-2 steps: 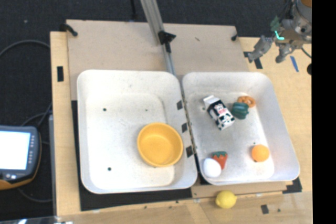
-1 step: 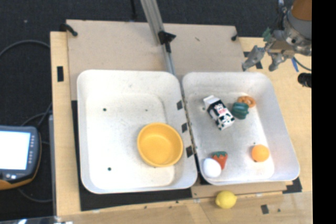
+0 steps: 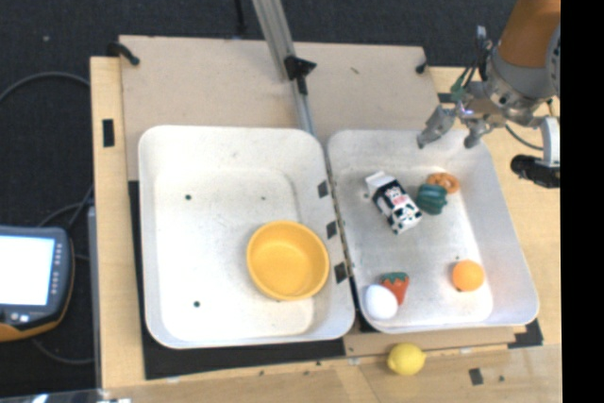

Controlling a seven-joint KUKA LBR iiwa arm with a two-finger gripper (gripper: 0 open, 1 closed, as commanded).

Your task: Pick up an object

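Two fingers (image 3: 429, 133) of my gripper (image 3: 450, 135) are spread, holding nothing, above the right bin's (image 3: 505, 231) far edge. Nearest toy, a black-white carton (image 3: 393, 203), lies well apart in that bin.

The right bin (image 3: 505, 231) holds a black-and-white toy cow (image 3: 394, 203) lying tilted, a green pepper (image 3: 432, 198) beside an orange lump (image 3: 442, 181), an orange ball (image 3: 467, 276), a strawberry (image 3: 397, 285) touching a white egg (image 3: 381, 302).

You see the arm (image 3: 530, 24) cut off at the right edge; the monitor (image 3: 30, 278), perhaps a tablet, is clipped left.
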